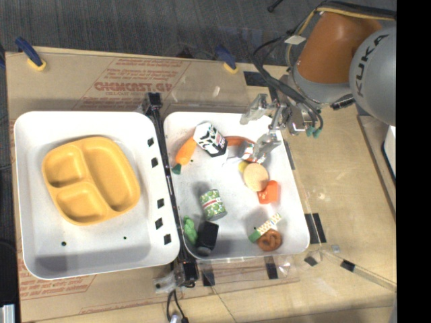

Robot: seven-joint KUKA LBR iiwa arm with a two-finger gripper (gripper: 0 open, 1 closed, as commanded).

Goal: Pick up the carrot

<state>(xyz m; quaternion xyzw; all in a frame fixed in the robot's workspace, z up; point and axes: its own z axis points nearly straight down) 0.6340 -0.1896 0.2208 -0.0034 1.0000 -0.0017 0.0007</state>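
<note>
Camera view showed the claw [268, 128] hanging over the far right corner of the right bin [291, 177]; whether it was spread or pressed together I could not tell. The carrot [184, 153] lay near that bin's far left side, just beside a black-and-white can [211, 138], well apart from the claw. A yellow divided tray [90, 178] sat in the left bin [27, 200].

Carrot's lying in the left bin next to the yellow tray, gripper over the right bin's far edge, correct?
Not quite. The camera view shows the carrot in the right bin, near its left wall. The yellow tray sits in the left bin. The gripper is over the right bin's far edge.
</note>
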